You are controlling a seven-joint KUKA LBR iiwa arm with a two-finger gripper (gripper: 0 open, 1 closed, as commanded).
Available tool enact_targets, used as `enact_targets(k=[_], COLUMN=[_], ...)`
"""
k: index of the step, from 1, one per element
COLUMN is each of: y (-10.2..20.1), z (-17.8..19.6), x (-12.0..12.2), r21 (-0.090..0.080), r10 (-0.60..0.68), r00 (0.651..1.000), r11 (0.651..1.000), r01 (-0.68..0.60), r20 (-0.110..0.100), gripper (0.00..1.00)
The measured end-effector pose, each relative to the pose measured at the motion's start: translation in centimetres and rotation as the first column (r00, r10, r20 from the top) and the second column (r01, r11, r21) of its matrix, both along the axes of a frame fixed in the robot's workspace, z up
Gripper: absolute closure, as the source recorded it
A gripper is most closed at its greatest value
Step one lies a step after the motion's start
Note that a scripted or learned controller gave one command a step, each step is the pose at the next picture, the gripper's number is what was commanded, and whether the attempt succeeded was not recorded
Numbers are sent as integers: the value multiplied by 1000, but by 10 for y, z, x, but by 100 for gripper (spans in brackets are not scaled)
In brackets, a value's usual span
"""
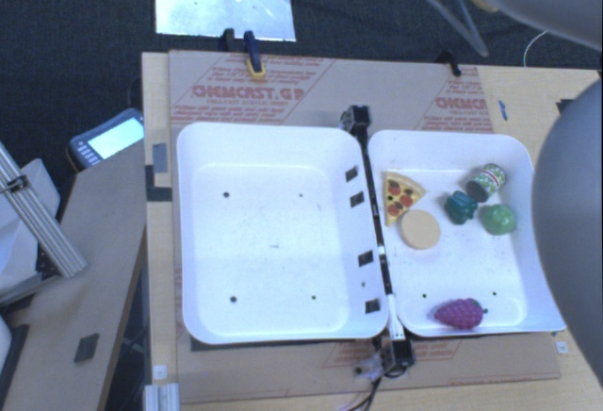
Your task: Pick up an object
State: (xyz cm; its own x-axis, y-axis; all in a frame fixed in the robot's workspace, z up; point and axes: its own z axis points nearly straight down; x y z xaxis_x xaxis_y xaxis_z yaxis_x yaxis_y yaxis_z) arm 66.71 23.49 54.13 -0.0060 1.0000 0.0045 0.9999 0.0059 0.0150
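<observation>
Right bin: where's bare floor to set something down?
Right bin: bare floor front-left, bordered by the round cookie, the divider and the purple grapes; also right of the grapes. Crowded at the back: pizza slice, teal cup, can, green ball.

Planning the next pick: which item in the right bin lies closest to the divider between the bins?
The pizza slice, triangular with red dots, in the right bin; its edge nearly meets the divider.
</observation>
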Motion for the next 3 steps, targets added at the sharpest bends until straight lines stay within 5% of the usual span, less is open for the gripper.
enact_targets(k=[1,2,3], y=[-1,0,0], z=[-6,6,5], x=[-1,-1,-1], r21=[-4,-2,-3], r10=[-1,4,5], r00=[1000,1000,1000], r11=[1000,1000,1000], r01=[0,-4,-5], r20=[-13,-10,-11], gripper=[0,100,0])
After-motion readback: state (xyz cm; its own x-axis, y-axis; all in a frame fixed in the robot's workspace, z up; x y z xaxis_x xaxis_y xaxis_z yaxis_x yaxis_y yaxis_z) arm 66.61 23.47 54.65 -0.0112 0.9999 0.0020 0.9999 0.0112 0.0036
